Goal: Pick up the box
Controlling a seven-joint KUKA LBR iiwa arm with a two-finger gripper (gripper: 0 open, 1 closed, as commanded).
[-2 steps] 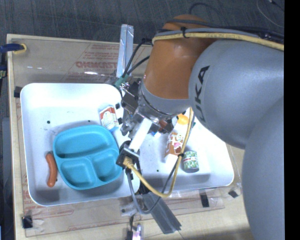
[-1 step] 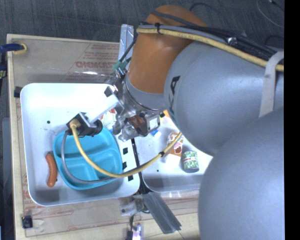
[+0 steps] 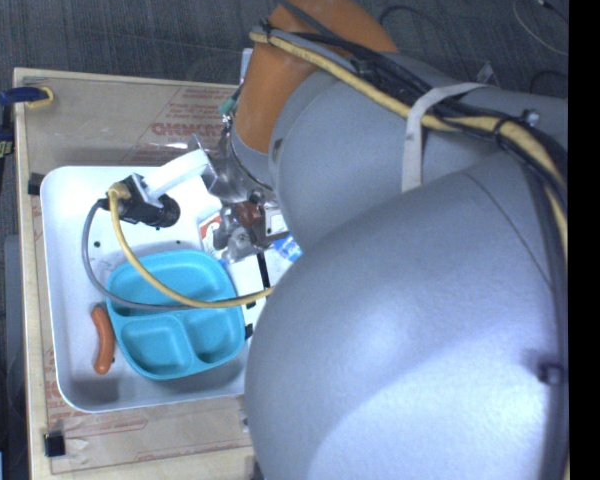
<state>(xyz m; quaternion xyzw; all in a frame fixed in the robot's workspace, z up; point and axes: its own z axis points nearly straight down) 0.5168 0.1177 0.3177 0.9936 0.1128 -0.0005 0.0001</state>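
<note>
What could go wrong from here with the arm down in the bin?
1. The yellow hose loops across the blue tray right beside the gripper; lifting could snag it and drag the tray.
2. The box is mostly hidden under the arm, so a grasp can't be confirmed from this view.
3. The hot dog and tray crowd the bin, so the wrong thing could get nudged.

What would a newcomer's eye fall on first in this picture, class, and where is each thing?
The huge grey arm fills the right and lower half, its orange band near the top centre. In the white bin on the left, a bright blue divided tray lies with a yellow cable looping across it, and an orange sausage-like object beside it.
</note>
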